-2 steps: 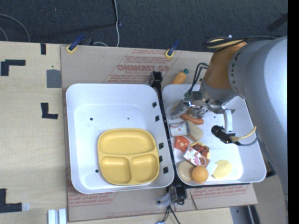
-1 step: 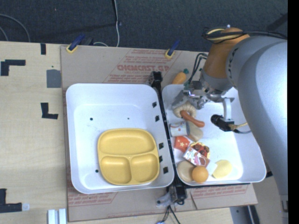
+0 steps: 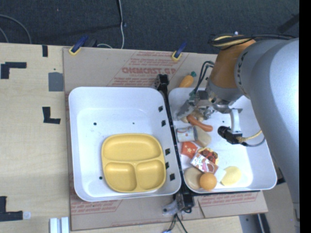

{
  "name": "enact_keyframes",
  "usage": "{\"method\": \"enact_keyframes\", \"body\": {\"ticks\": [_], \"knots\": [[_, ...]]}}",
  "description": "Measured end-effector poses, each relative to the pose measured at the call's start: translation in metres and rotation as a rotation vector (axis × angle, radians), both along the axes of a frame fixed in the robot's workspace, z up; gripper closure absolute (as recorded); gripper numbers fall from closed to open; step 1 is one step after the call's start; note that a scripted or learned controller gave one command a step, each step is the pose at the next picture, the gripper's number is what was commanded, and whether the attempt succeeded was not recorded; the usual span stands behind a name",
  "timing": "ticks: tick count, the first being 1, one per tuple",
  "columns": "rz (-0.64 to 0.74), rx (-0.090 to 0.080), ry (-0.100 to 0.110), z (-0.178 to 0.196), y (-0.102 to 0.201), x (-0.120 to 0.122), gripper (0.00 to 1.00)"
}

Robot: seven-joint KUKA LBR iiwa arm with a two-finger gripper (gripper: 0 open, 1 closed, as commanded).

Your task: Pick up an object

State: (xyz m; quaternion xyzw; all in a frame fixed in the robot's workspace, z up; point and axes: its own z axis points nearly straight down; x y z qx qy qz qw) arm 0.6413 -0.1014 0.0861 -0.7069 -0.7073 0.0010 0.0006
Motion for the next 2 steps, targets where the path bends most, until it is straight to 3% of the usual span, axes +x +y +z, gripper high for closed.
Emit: {"method": "enact_keyframes", "body": {"ticks": [1, 2], "knots": [[0.002, 0.002, -0.001, 0.013, 0.001, 0.002, 1.00], [0.004, 0.002, -0.008, 0.104, 0.037, -0.030, 1.00]]}}
